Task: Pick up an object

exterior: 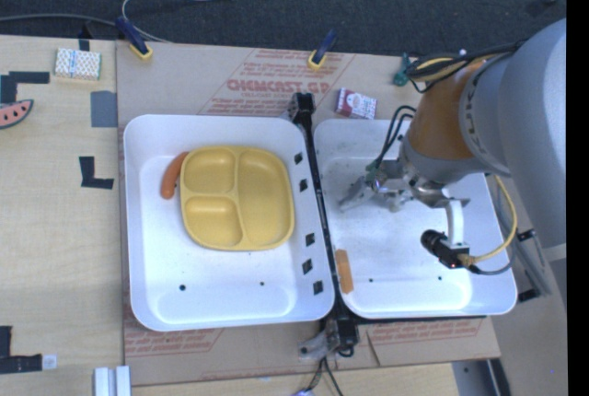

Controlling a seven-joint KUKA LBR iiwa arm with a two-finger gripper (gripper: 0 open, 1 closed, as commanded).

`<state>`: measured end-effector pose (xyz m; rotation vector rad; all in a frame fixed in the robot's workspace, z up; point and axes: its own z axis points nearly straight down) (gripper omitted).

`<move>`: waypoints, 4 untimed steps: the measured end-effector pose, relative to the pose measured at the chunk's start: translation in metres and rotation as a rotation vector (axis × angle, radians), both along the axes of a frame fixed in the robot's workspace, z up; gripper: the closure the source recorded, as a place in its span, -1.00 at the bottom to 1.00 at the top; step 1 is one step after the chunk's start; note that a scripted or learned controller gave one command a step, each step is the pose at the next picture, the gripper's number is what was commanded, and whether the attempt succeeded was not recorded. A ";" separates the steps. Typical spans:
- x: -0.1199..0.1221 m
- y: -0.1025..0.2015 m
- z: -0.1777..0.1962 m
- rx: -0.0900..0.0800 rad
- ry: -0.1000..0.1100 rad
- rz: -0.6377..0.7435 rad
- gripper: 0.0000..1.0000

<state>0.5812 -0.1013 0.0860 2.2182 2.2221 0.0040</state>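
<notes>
A yellow sectioned plate (236, 198) lies in the left bin (156, 293). An orange sausage-shaped piece (170, 175) rests against the plate's left edge. A second small orange piece (343, 270) lies at the right bin's (433, 293) left wall, near the front. My gripper (354, 194) hangs over the right bin's left half, fingers pointing left and down toward the bin floor. I see nothing between the fingers.
The grey arm with its orange band (442, 122) covers the right bin's back right. A black divider with clips (313, 201) runs between the bins. A small red-and-white packet (354, 103) lies on the cardboard behind the bins. Cables trail at the back.
</notes>
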 end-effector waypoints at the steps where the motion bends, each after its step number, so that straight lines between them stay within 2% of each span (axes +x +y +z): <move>1: 0.001 0.001 0.000 -0.001 0.002 -0.001 -1.00; 2: 0.002 0.001 0.009 -0.003 0.000 -0.001 1.00; 3: 0.002 0.001 0.009 -0.002 0.001 -0.001 -1.00; 4: 0.044 0.004 0.000 -0.001 0.001 0.000 -1.00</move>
